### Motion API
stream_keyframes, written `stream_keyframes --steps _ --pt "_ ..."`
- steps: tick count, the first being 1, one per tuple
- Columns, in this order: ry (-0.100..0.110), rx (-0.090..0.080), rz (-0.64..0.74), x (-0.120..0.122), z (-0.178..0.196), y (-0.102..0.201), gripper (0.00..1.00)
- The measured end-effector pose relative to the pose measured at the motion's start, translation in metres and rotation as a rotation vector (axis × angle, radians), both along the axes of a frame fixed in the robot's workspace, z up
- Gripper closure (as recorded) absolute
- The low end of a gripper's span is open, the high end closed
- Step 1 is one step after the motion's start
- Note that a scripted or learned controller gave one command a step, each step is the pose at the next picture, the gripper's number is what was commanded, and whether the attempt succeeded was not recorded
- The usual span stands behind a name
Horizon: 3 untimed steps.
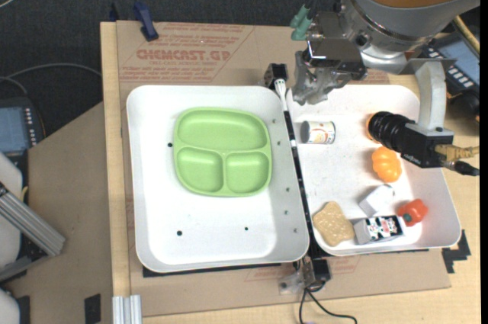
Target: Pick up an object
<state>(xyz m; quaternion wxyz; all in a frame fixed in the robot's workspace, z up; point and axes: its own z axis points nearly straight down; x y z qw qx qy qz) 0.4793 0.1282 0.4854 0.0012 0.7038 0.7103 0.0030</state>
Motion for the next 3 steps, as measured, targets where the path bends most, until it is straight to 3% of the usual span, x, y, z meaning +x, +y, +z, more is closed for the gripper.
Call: stream_keyframes --steps 1,2,3 --pt "0.000 0.001 0.000 0.000 0.034 0.073 1.00" --pt "0.001 0.000 -0.006 0.008 0.050 0.097 1.00" --pt "0.003 -0.001 -0.010 0.014 0.050 0.096 1.00"
